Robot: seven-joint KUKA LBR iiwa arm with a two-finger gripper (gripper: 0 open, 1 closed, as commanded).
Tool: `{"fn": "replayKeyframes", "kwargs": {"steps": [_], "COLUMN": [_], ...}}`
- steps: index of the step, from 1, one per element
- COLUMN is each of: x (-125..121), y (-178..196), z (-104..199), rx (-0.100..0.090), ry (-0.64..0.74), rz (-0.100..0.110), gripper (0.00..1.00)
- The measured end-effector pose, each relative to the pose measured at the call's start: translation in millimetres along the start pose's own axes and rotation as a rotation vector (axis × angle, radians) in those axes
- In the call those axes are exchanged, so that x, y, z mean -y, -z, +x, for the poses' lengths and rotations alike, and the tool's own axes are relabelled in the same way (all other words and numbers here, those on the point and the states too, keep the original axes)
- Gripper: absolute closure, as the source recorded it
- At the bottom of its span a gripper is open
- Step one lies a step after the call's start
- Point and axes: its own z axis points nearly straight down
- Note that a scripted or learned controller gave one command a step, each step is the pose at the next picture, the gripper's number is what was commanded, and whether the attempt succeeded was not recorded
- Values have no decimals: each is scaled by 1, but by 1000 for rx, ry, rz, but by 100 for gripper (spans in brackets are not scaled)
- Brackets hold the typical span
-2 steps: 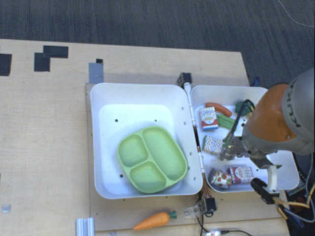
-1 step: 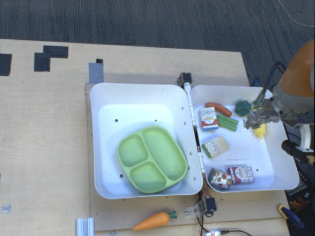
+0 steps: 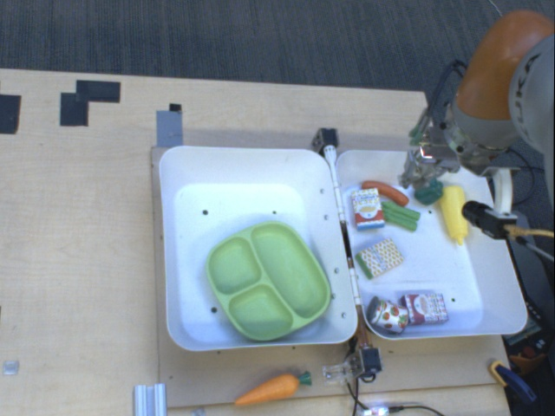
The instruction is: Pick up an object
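Carrot point(image 3: 270, 389) lies on bench; pincer point(image 3: 422, 178), state unclear, crowds sausage point(image 3: 385, 191) and corn point(image 3: 453, 213).

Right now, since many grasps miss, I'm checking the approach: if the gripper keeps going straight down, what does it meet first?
Probably the small teal object just beneath the gripper, beside the yellow corn; depth is unclear from this slant.

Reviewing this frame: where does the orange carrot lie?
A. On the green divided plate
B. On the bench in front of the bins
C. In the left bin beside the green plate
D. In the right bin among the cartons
B: the carrot lies on the wooden bench, outside the left bin and the right bin.
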Motion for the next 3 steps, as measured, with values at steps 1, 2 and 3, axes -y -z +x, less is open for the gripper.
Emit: {"fn": "replayKeyframes", "kwargs": {"steps": [1,2,3], "x": [0,35,33], "y": [0,-131,-119], "z": [-1,-5,-5], "rx": [1,1,2], "ry": [-1,-3,1], "rz": [2,-1,-8], "gripper": [0,0,100]}}
